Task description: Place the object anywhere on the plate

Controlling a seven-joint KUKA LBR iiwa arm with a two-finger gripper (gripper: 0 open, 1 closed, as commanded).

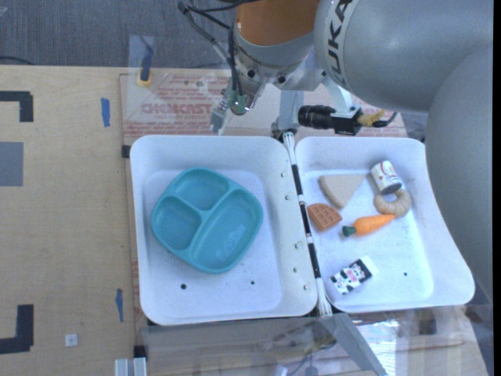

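Jaws state unclear (high, behind left bin [149,159]) | teal plate [207,219] | wooden bench [63,210]

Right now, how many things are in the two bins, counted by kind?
Plate: 1
Can: 1
Bread wedge: 1
Waffle: 1
Donut: 1
Carrot: 1
Black-and-white carton: 1
Total: 7

A robotics lab, set up for pick-and-place trials.
A big grey KUKA arm [407,37] with loose cabling hung over a plywood desk [63,210] marked with blue tape [106,112], where two white bins [274,151] held toy food [368,224] and a teal plate [207,219].
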